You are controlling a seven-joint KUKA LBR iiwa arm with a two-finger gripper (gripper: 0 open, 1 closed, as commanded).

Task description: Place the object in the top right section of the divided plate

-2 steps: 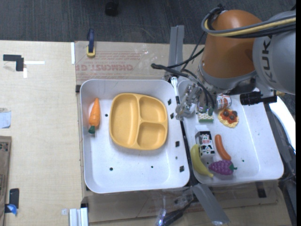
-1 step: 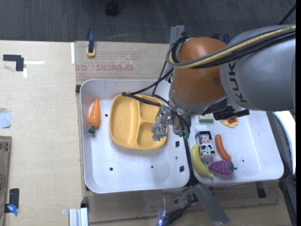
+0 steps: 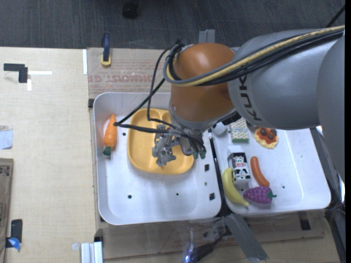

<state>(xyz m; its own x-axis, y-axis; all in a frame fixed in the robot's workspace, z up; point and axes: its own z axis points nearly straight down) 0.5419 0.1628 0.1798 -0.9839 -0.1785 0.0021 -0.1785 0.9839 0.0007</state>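
Over pale bench (image 3: 44, 147), poised with gripper (image 3: 164, 149) low above yellow divided plate (image 3: 140, 147) in left bin (image 3: 104, 201), presumably for a drop; cannot tell grip state or carried object; carrot (image 3: 110, 133) just beside plate.

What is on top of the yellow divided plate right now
The gripper hangs over the yellow plate, near its middle. The arm's orange wrist band covers the plate's upper right part, so whatever lies there is hidden.
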